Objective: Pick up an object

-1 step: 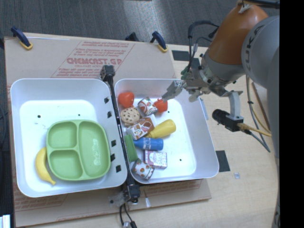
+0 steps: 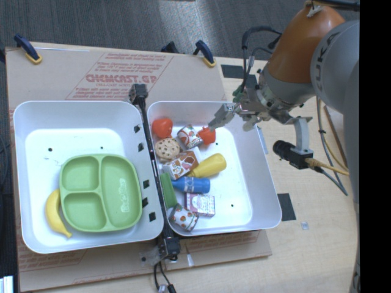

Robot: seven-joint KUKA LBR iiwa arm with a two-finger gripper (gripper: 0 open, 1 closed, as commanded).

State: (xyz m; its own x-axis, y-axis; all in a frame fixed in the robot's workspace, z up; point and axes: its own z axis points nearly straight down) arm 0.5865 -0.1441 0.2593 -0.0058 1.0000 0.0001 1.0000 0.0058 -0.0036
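On the table, two shallow white bins of smooth, glossy plastic with rounded corners are set side by side upon a flat sheet of brown cardboard printed with red lettering. The left bin carries a pale green divided plate of matte plastic, moulded into three compartments, and a curved yellow banana is laid touching the plate's edge at about 8 o'clock from it.

The right bin holds a loose heap of small toy foods toward its 9 o'clock side: a round red tomato, a speckled tan cookie, a yellow bottle-shaped piece, a blue cylinder, a slim green stick, a small pink printed carton and a small red ball.

The claw is seen as a thin grey metal tip slanting down from the arm's bulky grey and orange wrist, which enters from 3 o'clock. The red ball lies just beside the tip, at about 7 o'clock from it, apparently touching or nearly so. Whether the claw is open or closed cannot be told, since the tip is small and blurred, and nothing can be made out as gripped.

Several wrapped pieces in the heap are overlapped and cannot be identified. The arm is cut off at the upper right.
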